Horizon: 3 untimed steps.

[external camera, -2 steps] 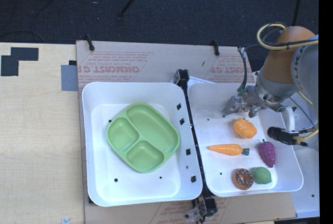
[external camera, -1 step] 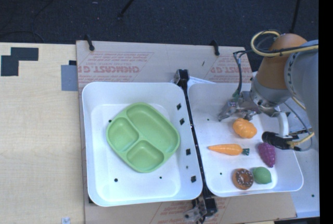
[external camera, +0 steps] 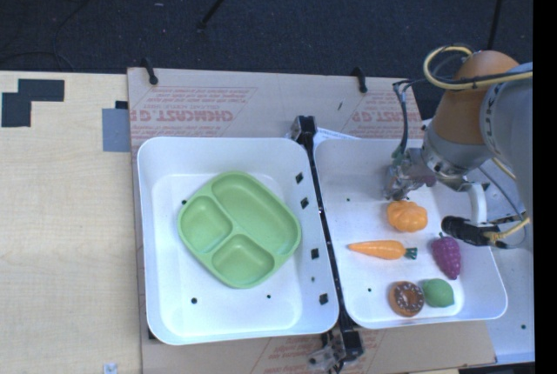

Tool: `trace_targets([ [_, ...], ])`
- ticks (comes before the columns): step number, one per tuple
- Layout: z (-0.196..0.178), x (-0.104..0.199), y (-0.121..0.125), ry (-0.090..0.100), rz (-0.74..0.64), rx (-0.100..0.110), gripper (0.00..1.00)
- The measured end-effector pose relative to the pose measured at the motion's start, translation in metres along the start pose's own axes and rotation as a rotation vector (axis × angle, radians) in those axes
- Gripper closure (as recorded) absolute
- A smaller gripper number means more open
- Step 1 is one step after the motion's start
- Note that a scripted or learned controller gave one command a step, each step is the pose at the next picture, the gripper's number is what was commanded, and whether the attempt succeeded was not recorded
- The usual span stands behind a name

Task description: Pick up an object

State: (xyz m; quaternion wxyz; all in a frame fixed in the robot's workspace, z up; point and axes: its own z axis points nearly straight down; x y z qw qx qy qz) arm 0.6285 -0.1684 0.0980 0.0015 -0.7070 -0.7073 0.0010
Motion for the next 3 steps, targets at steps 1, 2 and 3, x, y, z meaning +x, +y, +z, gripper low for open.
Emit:
trace_targets([
  [1,-0.060,0.005,0.006,-0.001,-0.001,-0.006,1.00],
  [2,-0.105,0.010,0.004,-0.001,-0.001,-0.005,1.00],
  [3,-0.162,0.019,0.007,-0.001,-0.002,-0.007,1.00],
])
